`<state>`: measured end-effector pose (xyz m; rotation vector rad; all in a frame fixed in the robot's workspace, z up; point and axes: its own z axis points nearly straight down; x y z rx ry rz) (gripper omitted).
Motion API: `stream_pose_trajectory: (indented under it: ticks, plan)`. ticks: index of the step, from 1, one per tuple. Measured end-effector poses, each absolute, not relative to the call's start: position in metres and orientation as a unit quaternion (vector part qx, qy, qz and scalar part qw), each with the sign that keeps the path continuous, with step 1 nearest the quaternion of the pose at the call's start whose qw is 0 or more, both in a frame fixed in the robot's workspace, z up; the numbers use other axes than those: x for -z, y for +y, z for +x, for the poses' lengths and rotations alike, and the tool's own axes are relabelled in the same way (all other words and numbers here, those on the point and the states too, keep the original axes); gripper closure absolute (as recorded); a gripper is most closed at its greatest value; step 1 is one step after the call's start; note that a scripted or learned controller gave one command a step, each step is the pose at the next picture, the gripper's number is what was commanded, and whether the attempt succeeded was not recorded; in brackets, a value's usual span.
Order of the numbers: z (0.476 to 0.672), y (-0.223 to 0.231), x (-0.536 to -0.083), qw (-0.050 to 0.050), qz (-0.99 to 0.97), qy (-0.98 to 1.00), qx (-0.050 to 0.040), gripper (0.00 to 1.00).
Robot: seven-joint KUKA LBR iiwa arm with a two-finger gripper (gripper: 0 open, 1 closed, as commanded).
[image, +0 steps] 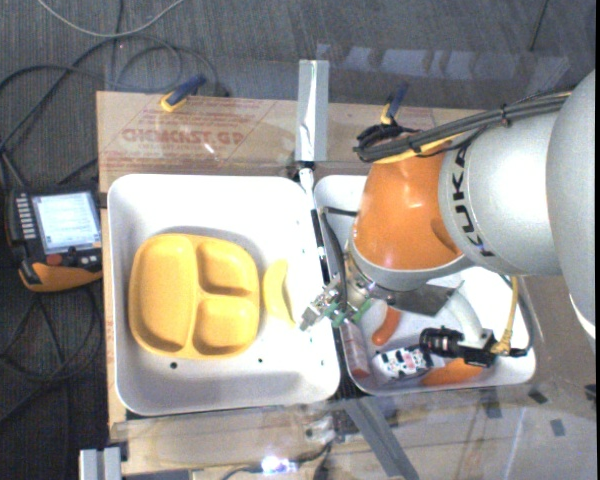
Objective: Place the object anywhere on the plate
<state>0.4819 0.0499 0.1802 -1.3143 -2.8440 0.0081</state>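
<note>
The pale yellow banana-shaped object [276, 290] lies in the left white bin [160, 393], just right of the yellow three-compartment plastic plate [193, 294]. The claw [323, 310] hovers immediately right of it; its grip state I cannot tell.

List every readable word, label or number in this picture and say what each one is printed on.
"KUKA": partly visible black letters on the grey arm.
Red print on the cardboard sheet: shows mirrored, too faint to read.
Handheld screen: text too small to read.
</note>
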Motion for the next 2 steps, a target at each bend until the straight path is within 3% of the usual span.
stream_pose_trajectory:
  ticks: [1, 2]
  plan:
    - [0.483, 0.087, -0.246, 0.003, -0.351, -0.936, -0.0018, 1.00]
    - [0.481, 0.109, -0.128, 0.005, -0.256, -0.967, -0.0021, 1.00]
